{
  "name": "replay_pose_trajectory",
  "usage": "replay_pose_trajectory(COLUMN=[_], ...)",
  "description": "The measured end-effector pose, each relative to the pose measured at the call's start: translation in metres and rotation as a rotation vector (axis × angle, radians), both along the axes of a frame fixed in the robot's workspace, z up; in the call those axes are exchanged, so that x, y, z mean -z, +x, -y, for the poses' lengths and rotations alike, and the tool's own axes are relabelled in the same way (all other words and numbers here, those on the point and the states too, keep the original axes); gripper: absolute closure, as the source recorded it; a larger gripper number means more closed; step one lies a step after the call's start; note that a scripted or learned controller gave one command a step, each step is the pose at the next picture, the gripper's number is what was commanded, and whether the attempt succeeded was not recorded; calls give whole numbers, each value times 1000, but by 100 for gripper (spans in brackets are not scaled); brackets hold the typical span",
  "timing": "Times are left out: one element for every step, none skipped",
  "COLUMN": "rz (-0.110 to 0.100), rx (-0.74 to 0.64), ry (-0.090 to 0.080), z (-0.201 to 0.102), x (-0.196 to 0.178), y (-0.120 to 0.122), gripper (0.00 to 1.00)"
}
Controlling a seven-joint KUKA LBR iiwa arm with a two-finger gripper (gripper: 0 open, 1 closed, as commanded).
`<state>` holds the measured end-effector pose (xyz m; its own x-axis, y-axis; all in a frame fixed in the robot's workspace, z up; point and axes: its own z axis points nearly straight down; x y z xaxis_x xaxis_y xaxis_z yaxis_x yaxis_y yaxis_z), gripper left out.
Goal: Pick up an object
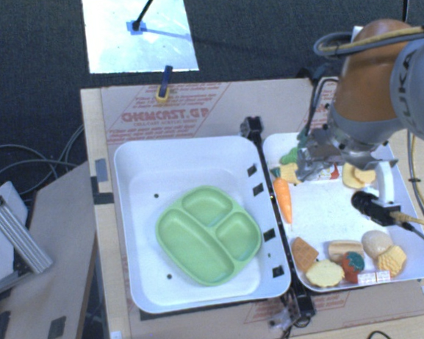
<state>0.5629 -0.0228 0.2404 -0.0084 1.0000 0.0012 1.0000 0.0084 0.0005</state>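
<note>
The arm (381,76) leans in over the right bin (420,266), and its gripper (316,162) hangs low at that bin's far left corner, right above a small heap of toy food; I cannot tell how the fingers stand, because the wrist and its cables cover them from here. The likeliest thing to be picked is the yellow piece (289,173) just under the gripper, with a green piece (290,155) touching it on the far side. Both look like light, hard plastic, smooth enough to slip, and neither looks fragile; I would take the yellow piece across its narrow width, though its true shape is hard to make out. The carrot (282,199) lies just nearer than that heap, along the bin's left wall, long and thin, best pinched across its middle. A pale round slice (358,177) sits half hidden behind the gripper body. At the bin's near edge a cluster rests well apart from the gripper: a cracker (304,254), a yellow lump (324,273), a corn piece (392,260) and others too small to name. The left bin (142,171) holds a green tray (206,234).
</note>
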Motion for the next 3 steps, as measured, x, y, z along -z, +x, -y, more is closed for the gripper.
replay_pose_trajectory(rz=[-1, -1, 2], rx=[-2, 1, 2], ry=[1, 0, 0], z=[-63, -93, -93], x=[14, 22, 7], y=[-2, -2, -4], gripper=[100, 100, 100])
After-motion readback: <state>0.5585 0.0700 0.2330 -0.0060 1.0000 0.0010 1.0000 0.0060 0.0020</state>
